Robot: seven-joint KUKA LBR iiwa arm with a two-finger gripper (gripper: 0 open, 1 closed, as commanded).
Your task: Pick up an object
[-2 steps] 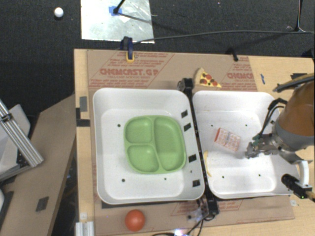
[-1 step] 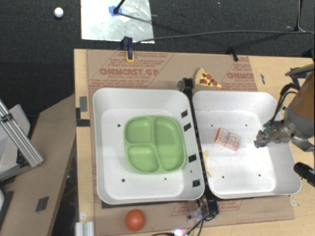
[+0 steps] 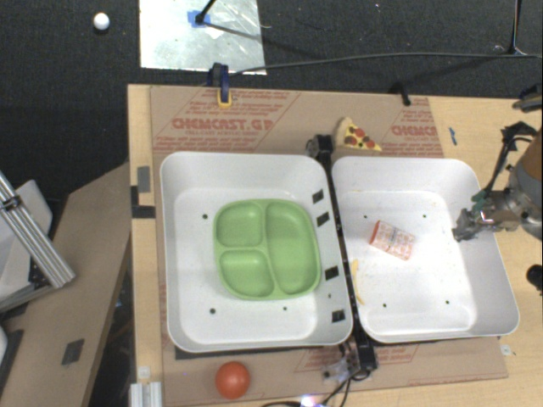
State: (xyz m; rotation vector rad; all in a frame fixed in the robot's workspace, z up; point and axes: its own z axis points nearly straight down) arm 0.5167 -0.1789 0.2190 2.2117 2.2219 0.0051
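A small pink-and-white packet [image 3: 392,239] lies flat in the right bin [image 3: 441,316], left of its middle. My gripper [image 3: 472,223] sits at the right edge of that bin, roughly 90 pixels right of the packet and apart from it. Nothing shows between its tips. A green divided plate [image 3: 266,248] rests in the left bin [image 3: 191,312].
A pizza-slice toy [image 3: 358,136] lies on the bench just behind the bins. An orange ball [image 3: 232,379] sits at the bench's front edge. A blue-and-yellow clamp [image 3: 221,84] holds the board at the back. The arm's body crowds the right rim.
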